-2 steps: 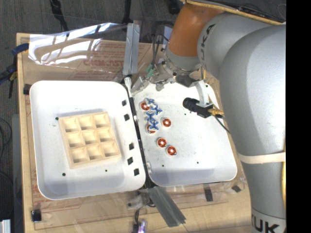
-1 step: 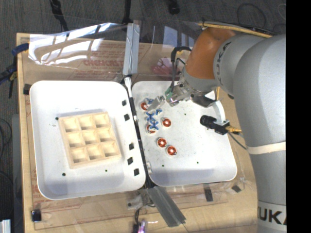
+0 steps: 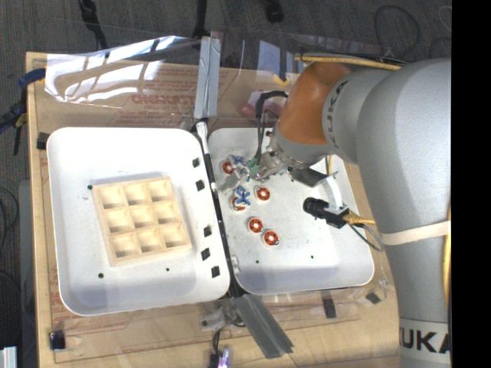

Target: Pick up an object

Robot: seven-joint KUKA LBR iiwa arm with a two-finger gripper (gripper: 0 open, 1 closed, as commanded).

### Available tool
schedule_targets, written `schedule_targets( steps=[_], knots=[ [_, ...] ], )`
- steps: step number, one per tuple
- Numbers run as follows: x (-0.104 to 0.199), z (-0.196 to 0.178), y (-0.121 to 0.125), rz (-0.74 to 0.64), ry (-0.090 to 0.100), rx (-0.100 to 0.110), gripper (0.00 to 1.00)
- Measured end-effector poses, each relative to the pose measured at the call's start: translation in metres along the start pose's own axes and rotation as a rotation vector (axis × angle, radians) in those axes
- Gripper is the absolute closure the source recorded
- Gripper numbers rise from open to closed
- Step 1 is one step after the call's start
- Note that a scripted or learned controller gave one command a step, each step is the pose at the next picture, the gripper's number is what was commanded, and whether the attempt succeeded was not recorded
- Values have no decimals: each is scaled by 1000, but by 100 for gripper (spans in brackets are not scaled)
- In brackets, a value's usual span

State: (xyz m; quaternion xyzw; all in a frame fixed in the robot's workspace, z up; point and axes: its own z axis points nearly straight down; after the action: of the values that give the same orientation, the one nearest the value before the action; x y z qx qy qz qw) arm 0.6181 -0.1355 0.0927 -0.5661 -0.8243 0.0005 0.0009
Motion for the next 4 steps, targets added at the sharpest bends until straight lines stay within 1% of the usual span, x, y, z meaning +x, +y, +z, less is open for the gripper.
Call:
schedule_targets(
  steps=[1, 2, 3, 4],
  knots=[
    [0, -11, 1, -4, 0, 1, 100],
    [0, -11, 1, -5, -1, 1, 0],
    [2, -1, 20, -18, -10, 3, 0],
    [5, -11, 22, -23, -5, 2, 100]
  ],
)
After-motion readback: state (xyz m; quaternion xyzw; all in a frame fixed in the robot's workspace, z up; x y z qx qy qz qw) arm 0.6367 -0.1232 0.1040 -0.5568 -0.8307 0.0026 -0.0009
